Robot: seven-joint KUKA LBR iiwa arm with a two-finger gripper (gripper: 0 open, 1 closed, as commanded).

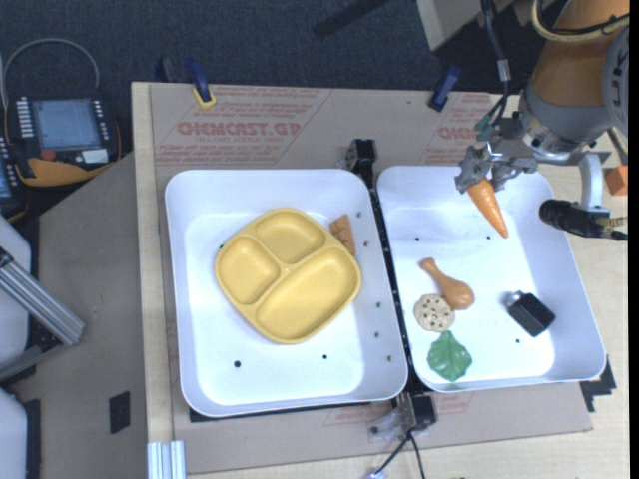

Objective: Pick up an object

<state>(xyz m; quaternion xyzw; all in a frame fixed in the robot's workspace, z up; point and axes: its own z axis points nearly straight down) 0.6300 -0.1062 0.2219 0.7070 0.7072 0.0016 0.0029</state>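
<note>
A robotics lab is indicated: two white bins (384, 267) are set on a clamped board (300, 118), and a control pendant (62, 133) is seen far left of the gripper (486, 168).

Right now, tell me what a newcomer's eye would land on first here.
The yellow plate, divided into compartments, lies in the left bin. Over the right bin, the tool holds a carrot between its fingers at the far end, above a drumstick and cookie.

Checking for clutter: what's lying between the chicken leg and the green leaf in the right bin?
A round cookie lies between the leg and leaf, camera view.
</note>
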